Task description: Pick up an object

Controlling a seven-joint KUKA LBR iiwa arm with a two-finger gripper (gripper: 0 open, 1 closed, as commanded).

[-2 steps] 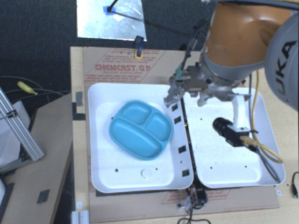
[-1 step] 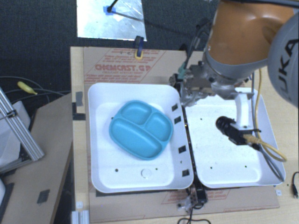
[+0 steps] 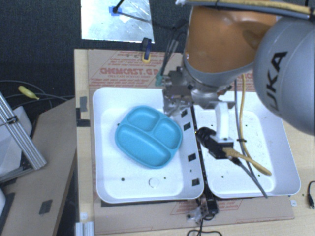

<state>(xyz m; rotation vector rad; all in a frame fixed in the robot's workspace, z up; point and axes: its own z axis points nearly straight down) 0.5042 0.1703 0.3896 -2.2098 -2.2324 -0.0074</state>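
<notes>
A blue divided plate (image 3: 148,135) lies flat in the left bin (image 3: 110,181), right of its middle. It has three compartments and nothing in them. My gripper (image 3: 173,106) hangs over the back right of the left bin, just above the plate's far right rim. The big orange and grey wrist hides most of it.
The right bin (image 3: 275,146) sits beside the left one, with the dividing walls (image 3: 193,146) between them. Cardboard (image 3: 123,70) lies under both bins. A shiny sheet (image 3: 115,14) lies on the dark floor behind, and a metal frame (image 3: 17,136) stands at the left.
</notes>
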